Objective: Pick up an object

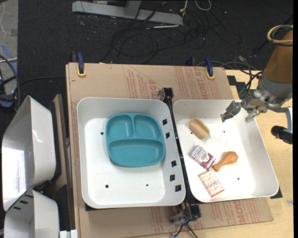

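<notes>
Teal plate (pixel 135 140) flat in left bin (pixel 88 153), likely a drop spot. Right bin (pixel 260 158): bread roll (pixel 199 128), pink packet (pixel 201 156), drumstick (pixel 226 160), red-check packet (pixel 211 182), all loose w/ room to grab. Gripper (pixel 242 111) above bin's far right corner, fingers spread, holding nothing; roll nearest.

Bench top is a brown cardboard sheet (pixel 139 81) with faint red print, held at its far edge by two clamps (pixel 81 69), yellow and blue. Floor (pixel 46 42) beyond the bench is dark, speckled carpet-like material. Black cables (pixel 135 37) trail across it. A flat grey metal piece (pixel 125 11) lies at top. Spare white bins (pixel 25 148) are stacked at left. Lighting even, no hard shadows.
</notes>
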`<state>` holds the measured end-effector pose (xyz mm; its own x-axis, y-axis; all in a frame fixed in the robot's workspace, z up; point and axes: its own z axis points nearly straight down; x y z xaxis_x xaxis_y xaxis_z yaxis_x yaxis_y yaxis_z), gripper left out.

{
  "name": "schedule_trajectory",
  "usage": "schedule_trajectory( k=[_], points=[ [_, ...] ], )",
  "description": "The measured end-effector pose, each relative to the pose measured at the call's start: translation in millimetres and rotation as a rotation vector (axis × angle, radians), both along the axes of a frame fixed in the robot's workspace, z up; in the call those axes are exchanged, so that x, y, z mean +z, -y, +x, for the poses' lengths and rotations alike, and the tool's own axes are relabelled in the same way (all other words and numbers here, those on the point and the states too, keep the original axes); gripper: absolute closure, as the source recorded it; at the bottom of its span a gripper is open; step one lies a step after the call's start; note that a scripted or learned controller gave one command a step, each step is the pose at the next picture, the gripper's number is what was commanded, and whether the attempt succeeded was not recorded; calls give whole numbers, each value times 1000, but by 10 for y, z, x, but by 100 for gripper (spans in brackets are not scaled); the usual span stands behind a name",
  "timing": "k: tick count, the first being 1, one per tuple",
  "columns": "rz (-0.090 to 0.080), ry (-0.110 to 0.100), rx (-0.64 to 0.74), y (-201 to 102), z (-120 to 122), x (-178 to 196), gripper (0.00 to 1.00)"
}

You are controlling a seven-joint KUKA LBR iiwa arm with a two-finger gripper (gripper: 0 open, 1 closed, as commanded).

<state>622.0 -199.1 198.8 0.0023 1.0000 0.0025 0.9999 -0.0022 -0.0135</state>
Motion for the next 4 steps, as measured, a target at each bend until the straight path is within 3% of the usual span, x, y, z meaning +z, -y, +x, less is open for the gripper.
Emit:
schedule_trajectory(
  k=[1, 3, 4],
  points=[
    [-3, 13, 3, -7, 33, 86, 0],
    [-2, 9, 3, -89, -11, -1072, 0],
    [-4, 16, 4, -86, 11, -931, 100]
  ],
)
